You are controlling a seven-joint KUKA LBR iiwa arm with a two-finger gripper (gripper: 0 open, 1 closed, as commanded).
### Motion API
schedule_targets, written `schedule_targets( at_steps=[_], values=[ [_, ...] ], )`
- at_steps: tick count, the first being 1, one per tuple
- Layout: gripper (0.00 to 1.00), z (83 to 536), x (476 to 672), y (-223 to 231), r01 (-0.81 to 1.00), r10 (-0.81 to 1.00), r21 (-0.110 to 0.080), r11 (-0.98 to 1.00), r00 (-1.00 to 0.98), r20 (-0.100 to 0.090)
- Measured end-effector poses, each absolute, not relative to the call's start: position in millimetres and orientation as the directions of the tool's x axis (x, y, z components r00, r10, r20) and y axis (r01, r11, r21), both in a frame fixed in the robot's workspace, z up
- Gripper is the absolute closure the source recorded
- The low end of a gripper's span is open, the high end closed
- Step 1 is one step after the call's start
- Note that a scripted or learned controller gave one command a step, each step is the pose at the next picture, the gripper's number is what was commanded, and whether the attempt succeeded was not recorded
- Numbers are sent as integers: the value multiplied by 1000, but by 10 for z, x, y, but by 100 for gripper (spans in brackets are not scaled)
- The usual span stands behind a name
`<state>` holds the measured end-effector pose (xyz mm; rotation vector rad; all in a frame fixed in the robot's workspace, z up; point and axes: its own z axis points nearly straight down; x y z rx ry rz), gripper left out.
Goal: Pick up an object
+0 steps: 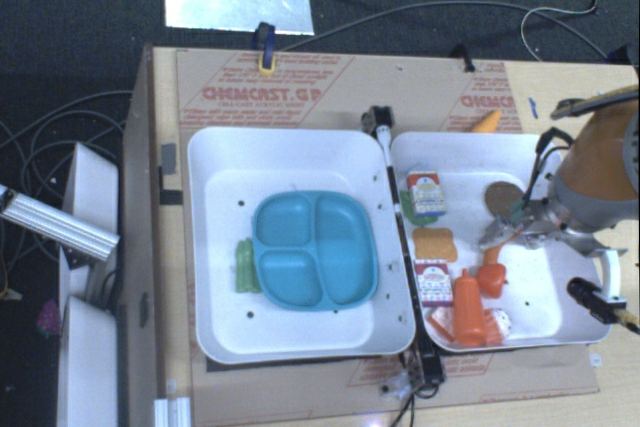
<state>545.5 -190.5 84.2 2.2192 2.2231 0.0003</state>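
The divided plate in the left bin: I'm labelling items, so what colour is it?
Light blue. The divided plate shows plainly in the camera view, beside a green item.

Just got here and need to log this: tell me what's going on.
The arm reaches into the right bin, its gripper low over the toy food there, just above a small red piece and an orange bottle. Nothing looks lifted yet. The left bin holds a blue tray and a green piece.
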Motion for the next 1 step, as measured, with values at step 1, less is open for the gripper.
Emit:
schedule_targets(
  at_steps=[1],
  values=[
    [100, 949, 5465, -1905, 1000, 1000, 3, 3, -3, -1]
  ],
)
